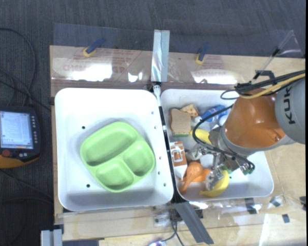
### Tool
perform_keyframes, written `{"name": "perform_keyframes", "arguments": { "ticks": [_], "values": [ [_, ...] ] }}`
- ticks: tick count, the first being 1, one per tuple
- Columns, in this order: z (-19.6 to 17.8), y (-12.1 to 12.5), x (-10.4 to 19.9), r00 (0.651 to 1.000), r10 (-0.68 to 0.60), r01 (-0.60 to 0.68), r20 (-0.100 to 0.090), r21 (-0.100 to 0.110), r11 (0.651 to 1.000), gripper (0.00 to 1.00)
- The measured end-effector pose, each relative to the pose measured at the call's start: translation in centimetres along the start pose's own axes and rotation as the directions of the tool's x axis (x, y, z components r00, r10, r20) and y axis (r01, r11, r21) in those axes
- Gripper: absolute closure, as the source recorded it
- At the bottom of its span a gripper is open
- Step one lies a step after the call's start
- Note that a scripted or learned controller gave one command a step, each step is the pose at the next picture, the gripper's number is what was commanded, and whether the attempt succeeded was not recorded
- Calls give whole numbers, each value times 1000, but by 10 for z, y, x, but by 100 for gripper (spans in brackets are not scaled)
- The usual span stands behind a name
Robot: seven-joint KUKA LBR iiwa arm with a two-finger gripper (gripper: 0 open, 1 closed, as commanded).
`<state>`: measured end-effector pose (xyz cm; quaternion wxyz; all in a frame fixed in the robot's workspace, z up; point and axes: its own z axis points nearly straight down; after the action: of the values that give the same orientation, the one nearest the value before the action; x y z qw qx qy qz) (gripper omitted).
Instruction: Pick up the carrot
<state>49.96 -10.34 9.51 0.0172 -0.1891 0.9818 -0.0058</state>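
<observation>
The orange carrot [193, 173] lies in the right bin [256, 186], near its front left corner. My gripper [214, 174] hangs just to the carrot's right, low over the bin, with the orange-banded wrist [251, 122] above it. A yellow banana [218, 186] lies under and beside the gripper. The fingers' spacing is hidden among the wrist parts and the clutter.
The right bin also holds a slice of toast [180, 121], a small orange-and-white box [177, 154], a blue item [214, 113] and a yellow piece [201, 135]. A green divided plate [118, 155] sits in the left bin [72, 111]. A pendant [13, 136] lies at far left.
</observation>
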Motion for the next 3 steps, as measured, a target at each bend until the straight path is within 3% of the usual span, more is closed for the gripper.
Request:
{"name": "perform_keyframes", "arguments": {
  "ticks": [1,2,3],
  "values": [
    [1,-2,-2,999,-52,52,-6,-2,999,0],
    [2,2,-2,1000,21,-21,-8,-4,1000,0],
    [-1,-8,-1,931,-366,366,-3,4,931,0]
  ]
}}
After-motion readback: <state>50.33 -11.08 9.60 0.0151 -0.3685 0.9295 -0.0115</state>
